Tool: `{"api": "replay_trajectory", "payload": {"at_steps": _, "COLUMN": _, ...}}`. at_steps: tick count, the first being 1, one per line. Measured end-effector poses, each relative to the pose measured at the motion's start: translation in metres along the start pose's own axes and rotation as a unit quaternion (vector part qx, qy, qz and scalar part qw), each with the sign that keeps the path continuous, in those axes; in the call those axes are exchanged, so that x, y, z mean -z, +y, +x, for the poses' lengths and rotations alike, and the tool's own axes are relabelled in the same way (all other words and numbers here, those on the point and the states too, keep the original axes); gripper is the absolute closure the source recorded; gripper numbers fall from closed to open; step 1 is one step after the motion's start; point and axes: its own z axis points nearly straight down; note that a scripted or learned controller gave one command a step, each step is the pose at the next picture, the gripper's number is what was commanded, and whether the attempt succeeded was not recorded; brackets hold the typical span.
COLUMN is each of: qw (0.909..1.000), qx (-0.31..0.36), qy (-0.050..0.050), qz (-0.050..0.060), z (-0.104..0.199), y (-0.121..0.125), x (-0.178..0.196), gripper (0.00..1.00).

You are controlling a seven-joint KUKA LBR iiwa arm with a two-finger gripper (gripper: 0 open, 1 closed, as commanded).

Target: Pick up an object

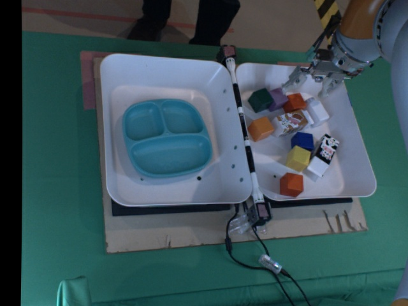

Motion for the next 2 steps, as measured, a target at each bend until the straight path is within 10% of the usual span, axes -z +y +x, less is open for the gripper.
{"api": "replay_trajectory", "payload": {"at_steps": 2, "qw": 1.0000, "qx": 0.000, "qy": -0.001, "qz": -0.005, "z": -0.0012, "y": -0.0129, "x": -0.0090, "gripper": 0.00}}
